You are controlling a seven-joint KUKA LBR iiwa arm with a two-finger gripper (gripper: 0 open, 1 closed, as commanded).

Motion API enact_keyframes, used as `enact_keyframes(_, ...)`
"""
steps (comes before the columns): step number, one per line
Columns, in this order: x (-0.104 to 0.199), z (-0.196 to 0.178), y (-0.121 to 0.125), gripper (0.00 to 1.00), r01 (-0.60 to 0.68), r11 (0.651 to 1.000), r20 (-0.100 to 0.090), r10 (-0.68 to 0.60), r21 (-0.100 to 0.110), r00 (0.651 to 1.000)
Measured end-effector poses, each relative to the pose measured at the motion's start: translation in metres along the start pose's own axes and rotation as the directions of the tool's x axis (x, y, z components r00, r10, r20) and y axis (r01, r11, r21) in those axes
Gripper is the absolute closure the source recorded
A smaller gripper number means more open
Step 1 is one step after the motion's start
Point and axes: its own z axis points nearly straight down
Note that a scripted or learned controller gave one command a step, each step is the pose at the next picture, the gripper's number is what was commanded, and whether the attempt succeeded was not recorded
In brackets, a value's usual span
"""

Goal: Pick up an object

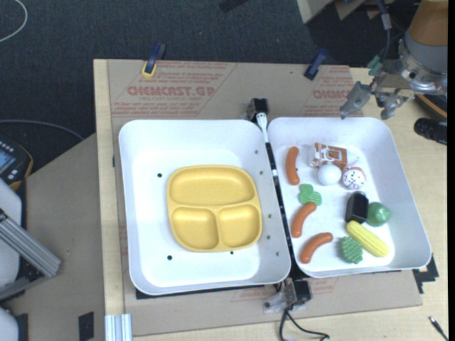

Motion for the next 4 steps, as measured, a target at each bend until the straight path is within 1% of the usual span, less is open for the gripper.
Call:
enact_keyframes(1, 0.000, -0.009, 0.002, 0.00, 0.003, 1.000, 0.003, -0.002, -0.014, 1.000)
enact_keyframes(2, 0.005, 0.035, 0.005, 0.00, 0.005, 1.000, 0.002, -0.005, -0.009, 1.000)
enact_keyframes(3, 0.004, 0.078, 0.004, 0.00, 0.003, 1.000, 0.002, -0.003, -0.009, 1.000)
enact_keyframes(4, 0.003, 0.141, 0.008, 0.00, 0.003, 1.000, 0.001, -0.003, -0.008, 1.000)
